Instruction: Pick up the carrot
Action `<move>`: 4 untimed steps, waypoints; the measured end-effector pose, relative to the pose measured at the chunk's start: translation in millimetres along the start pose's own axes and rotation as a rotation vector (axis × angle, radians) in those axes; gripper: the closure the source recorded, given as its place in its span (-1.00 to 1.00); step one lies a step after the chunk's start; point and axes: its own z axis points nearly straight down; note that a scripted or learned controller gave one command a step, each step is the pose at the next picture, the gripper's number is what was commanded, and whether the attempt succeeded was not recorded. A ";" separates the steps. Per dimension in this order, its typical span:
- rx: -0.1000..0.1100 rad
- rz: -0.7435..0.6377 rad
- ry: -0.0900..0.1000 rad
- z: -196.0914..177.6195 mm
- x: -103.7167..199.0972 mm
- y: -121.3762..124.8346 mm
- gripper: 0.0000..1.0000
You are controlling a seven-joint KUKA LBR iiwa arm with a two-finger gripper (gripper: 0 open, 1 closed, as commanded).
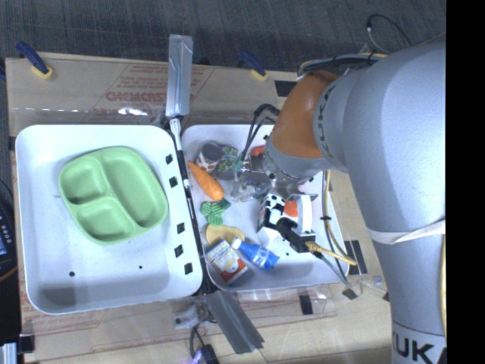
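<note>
The arm (379, 150) fills your near right; its tool (254, 177) hangs over the right bin (333, 275) — finger state cannot be told. The carrot (206, 180) lies just left of the tool, long axis running diagonally — upper-left to lower-right.

I am looking at a green divided plate (114, 194) lying in the left white bin (45, 279). In the right bin (198, 138), I am seeing a blue and white bottle (256, 255) lying near the front, just beside a small printed packet (224, 258). A black and white toy (277, 211) is sitting further right, and a small dark can (211, 156) is resting near the back.
</note>
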 end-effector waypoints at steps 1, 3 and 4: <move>0.000 -0.001 0.000 0.0 0.1 0.0 -1.00; 0.050 0.041 -0.012 13.6 -8.2 68.1 1.00; 0.052 0.035 -0.012 3.5 -6.9 68.5 1.00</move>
